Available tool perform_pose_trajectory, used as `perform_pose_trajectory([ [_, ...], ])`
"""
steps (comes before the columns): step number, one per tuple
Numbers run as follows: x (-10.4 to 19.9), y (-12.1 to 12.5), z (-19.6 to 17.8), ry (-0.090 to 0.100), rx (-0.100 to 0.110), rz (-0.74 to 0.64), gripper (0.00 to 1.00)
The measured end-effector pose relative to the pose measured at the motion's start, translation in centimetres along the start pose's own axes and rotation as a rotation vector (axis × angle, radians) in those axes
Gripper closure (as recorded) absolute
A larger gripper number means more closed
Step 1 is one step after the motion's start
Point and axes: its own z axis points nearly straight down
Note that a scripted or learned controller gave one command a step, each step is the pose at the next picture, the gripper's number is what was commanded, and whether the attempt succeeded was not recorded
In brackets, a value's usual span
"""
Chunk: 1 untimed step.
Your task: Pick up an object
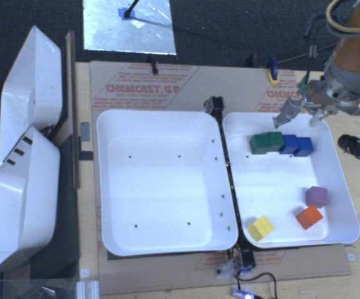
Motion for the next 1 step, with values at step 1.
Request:
perform_pose_trajectory([
  [1,2.35,-3.63,18.19,0.002,0.014,0.0,0.0],
])
